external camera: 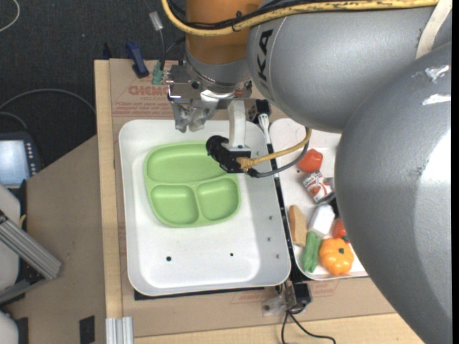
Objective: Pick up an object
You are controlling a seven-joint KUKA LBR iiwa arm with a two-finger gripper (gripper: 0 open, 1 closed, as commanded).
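Note:
My gripper (188, 122) hangs over the far edge of the left bin (193, 271), just above the far rim of a green divided plate (192, 185) that lies in that bin. Nothing shows under the gripper apart from the bin floor and the plate's edge. In the right bin (290, 131) lie an orange pumpkin-like toy (336, 256), a green vegetable (311, 250), a tan stick (297, 225), a white block (322, 220), a small red and white can (317, 186) and a red piece (310, 160). The arm hides most of the right bin.
A black cable clamp and yellow hose (237, 160) hang from the wrist over the plate's far right corner. The bench's cardboard border (109, 192) runs along the left bin. A metal bracket (29, 253) lies at the left.

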